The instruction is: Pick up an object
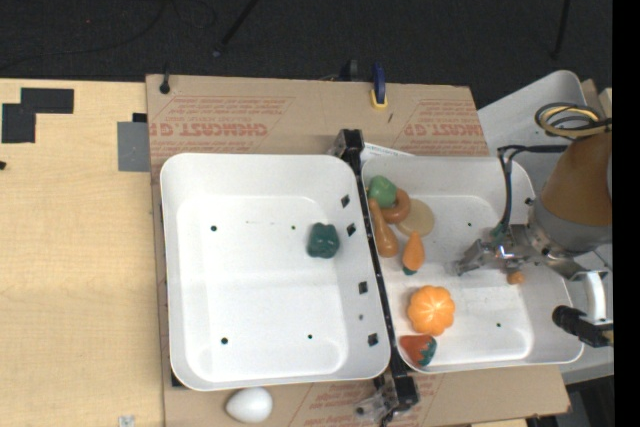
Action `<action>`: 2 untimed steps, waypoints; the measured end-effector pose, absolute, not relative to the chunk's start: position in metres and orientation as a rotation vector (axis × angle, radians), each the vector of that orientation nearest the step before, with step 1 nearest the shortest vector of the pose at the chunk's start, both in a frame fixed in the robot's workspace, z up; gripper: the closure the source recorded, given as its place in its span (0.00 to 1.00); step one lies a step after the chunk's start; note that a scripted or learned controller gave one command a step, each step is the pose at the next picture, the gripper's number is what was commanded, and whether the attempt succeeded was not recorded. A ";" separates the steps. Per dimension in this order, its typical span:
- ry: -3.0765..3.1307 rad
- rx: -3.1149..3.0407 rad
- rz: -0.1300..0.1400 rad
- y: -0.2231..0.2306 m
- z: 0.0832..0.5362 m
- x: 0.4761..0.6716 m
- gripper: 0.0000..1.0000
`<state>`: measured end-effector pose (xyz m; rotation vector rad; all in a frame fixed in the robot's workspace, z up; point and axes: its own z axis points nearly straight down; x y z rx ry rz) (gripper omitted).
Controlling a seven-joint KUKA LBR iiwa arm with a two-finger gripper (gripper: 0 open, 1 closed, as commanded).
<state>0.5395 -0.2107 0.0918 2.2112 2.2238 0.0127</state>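
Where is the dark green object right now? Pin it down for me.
The dark green object lies alone in the left bin of the camera view, near that bin's right wall, across the divider from the green and orange items in the right bin.

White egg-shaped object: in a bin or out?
Out. The white egg-shaped object lies on the cardboard below the left bin's front rim.

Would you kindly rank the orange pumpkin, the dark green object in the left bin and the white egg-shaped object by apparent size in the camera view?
1. Orange pumpkin, largest.
2. White egg-shaped object.
3. Dark green object.
The last two look close, and the egg lies nearer the camera, so their order is unsure.
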 end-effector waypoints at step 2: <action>2.233 2.215 -0.004 -0.128 0.085 0.625 0.00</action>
